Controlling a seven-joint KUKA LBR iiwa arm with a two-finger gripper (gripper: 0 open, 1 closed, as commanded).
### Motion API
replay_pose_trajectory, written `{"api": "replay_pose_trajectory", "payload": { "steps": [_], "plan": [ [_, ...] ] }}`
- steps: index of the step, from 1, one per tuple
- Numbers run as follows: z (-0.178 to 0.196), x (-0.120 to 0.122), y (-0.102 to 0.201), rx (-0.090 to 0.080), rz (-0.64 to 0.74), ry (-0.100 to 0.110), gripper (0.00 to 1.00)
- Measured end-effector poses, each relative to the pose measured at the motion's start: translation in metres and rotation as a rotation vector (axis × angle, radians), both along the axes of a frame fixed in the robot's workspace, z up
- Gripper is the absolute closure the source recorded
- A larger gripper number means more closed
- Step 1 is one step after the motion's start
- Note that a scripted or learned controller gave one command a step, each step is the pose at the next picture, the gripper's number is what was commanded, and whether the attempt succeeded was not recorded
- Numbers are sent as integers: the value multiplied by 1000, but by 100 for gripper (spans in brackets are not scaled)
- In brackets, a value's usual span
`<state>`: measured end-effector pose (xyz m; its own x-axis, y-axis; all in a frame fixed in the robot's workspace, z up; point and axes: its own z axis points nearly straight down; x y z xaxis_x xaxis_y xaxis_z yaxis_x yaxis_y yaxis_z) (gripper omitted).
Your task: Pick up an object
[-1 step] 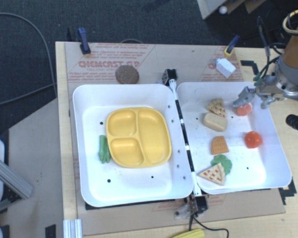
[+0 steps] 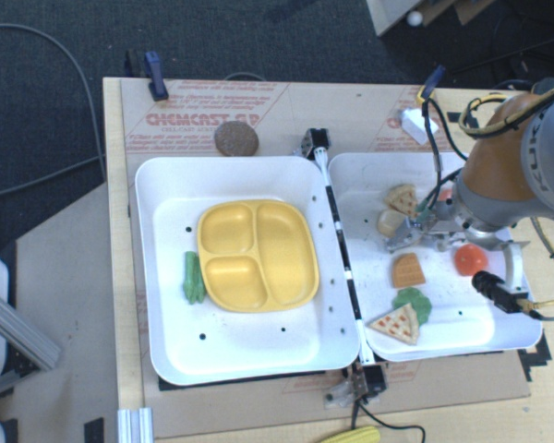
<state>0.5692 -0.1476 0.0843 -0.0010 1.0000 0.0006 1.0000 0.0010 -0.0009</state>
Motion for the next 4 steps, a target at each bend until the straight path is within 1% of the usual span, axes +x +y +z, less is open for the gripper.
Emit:
{"api": "replay_pose_trajectory", "payload": {
  "steps": [1,2,3,4],
  "plan": [
    [0,-30,47,1,0,1,0],
    [10,-30,47,1,-1,0,100],
    [101,-13,130,1,1,-2,100],
    [100,-14,129,0,0,-1,0]
  ]
}}
